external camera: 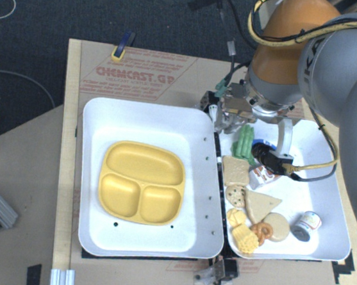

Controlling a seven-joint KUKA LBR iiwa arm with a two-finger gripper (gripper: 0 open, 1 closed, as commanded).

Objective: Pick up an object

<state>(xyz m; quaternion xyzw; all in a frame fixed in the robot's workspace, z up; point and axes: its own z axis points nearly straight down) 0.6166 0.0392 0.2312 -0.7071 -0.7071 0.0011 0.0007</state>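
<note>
One thing matters here: the gripper (232,116) hangs at the far left corner of the right bin (332,209), and the green object (245,141) lies just to its near-right, long axis running near-far. Can't tell how its tips are set.

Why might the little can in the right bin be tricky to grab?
The small can lies on its side, so it would probably roll if nudged. Its rounded, shiny-looking body may slip between fingers. It looks stiff, so it likely won't squash.
</note>
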